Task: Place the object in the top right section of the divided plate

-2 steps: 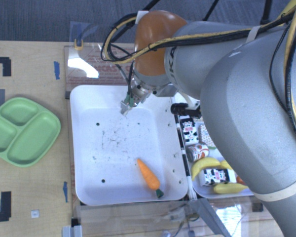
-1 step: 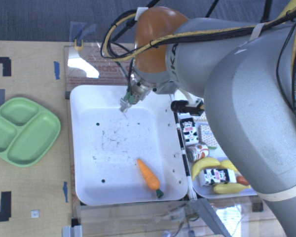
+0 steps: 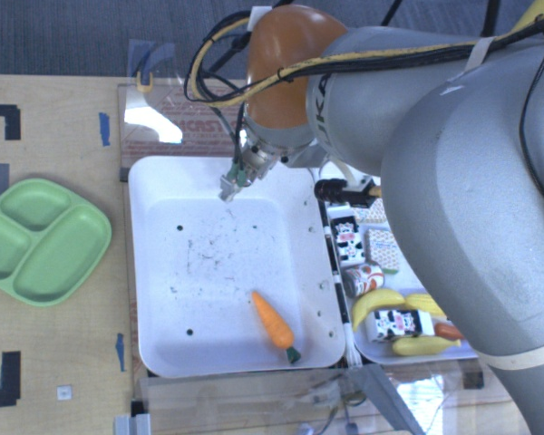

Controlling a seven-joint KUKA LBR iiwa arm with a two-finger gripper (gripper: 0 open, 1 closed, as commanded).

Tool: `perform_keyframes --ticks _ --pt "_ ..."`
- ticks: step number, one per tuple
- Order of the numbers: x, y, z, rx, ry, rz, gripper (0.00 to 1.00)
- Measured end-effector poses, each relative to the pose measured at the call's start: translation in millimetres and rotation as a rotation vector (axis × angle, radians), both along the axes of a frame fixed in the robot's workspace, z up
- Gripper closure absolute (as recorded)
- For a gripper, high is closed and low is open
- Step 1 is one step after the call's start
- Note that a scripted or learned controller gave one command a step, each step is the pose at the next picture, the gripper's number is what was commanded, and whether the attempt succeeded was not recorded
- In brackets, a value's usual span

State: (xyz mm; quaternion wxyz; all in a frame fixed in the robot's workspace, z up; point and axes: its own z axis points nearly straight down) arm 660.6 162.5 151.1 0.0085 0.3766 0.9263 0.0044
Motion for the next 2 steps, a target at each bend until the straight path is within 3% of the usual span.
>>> perform_keyframes --ticks 1,2 --pt "-44.1 37.4 -61.0 -0.001 0.008 0.129 1.0" --pt "-5.3 49.8 -10.3 0.0 0.013 -0.023 1.0"
